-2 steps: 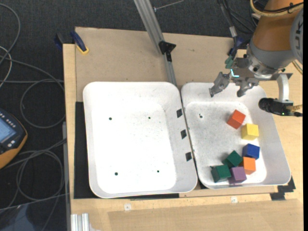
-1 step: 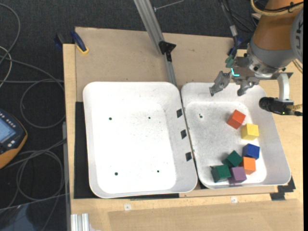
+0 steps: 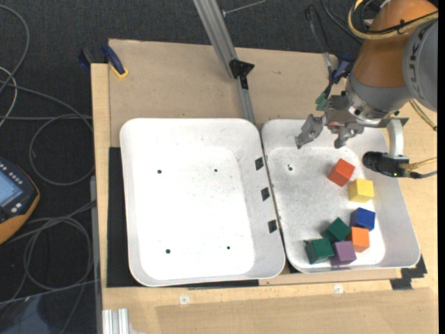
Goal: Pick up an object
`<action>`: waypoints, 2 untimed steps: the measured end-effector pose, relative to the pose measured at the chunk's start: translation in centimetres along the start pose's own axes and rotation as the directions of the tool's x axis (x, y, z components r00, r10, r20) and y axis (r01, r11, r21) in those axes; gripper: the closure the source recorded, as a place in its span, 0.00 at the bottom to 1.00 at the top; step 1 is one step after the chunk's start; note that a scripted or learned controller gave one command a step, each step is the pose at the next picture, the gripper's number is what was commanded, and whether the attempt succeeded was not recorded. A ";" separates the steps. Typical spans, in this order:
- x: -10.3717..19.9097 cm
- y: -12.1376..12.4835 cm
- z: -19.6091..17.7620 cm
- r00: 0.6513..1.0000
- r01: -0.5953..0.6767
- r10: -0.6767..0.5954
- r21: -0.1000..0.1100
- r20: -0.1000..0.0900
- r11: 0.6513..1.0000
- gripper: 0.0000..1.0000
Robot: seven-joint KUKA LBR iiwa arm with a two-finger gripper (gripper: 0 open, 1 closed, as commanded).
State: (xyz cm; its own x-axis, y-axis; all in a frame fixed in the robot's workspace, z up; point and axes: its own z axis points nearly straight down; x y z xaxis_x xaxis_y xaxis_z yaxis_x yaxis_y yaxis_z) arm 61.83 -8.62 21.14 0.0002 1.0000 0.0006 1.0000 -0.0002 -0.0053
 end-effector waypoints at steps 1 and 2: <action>0.0 0.5 6.1 1.000 0.000 0.000 0.002 0.000 1.000 0.00; 0.1 0.5 11.5 1.000 0.000 0.000 0.001 0.000 1.000 0.00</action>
State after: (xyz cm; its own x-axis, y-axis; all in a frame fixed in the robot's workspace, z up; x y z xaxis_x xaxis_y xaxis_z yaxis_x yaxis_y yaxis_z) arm 62.24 -8.52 9.67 0.0001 1.0000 0.0011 1.0000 -0.0001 -0.0065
